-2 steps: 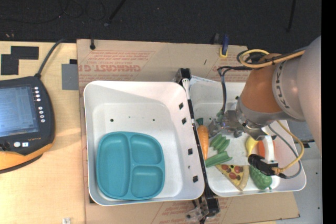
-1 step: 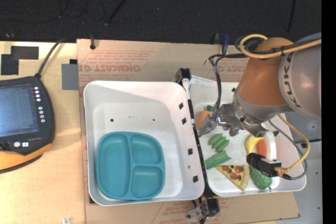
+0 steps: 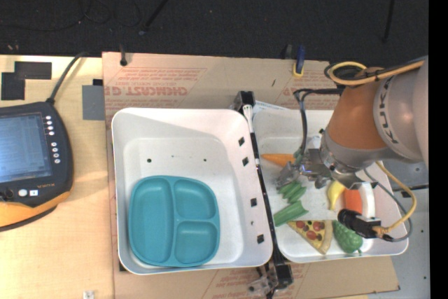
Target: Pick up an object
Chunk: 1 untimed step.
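Two white bins sit side by side; the right bin (image 3: 280, 124) holds a carrot (image 3: 276, 159), green pea pods (image 3: 289, 211) and a pizza slice (image 3: 313, 233). The gripper (image 3: 308, 169) hangs right of centre above the pods; its grip cannot be told.

teal plate (image 3: 173, 220), white bins (image 3: 183, 124), orange carrot (image 3: 277, 159), green beans (image 3: 289, 211)
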Motion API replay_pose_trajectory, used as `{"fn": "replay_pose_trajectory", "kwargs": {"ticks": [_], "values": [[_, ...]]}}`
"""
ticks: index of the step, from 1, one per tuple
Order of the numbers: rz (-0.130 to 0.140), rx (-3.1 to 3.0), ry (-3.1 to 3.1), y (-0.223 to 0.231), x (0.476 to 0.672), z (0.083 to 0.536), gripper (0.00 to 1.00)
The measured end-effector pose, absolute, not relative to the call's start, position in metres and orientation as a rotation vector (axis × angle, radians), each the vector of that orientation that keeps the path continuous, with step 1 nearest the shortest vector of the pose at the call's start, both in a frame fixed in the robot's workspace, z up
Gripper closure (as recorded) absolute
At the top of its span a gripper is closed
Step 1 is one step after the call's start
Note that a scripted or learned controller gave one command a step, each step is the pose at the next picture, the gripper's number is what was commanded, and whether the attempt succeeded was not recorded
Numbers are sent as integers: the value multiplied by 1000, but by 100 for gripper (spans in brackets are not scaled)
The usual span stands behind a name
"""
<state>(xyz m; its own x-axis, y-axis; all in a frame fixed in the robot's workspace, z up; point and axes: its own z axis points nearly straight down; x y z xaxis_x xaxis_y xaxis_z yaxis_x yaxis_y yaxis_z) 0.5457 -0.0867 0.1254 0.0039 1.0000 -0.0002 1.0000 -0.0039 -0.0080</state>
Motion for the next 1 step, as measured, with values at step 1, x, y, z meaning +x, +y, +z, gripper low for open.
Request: {"fn": "replay_pose_trajectory", "kwargs": {"ticks": [1], "values": [[4,-2220,-2216,-95,537,85,0]]}}
